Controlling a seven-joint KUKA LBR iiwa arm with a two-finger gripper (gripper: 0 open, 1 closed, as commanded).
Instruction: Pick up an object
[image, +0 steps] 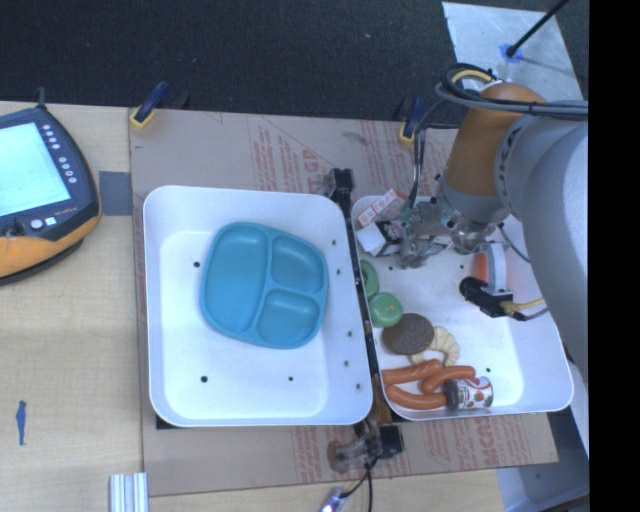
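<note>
Gripper (418, 247) low at 12 o'clock end of right bin (545, 385), over white packet (377, 212); cannot tell grip state. Risk: hits bin wall or slips off flat packet. Other targets cluster at 6 o'clock: cookie (409, 333), hot dog (420, 385).

Arm (545, 190) cut off at right edge, hiding right bin's (530, 395) far corner, handheld screen (35, 190) cropped left.

One camera hangs above the bench (80, 330), looking down at a slant. Both white bins (160, 300) sit mid-frame, at middling distance.
</note>
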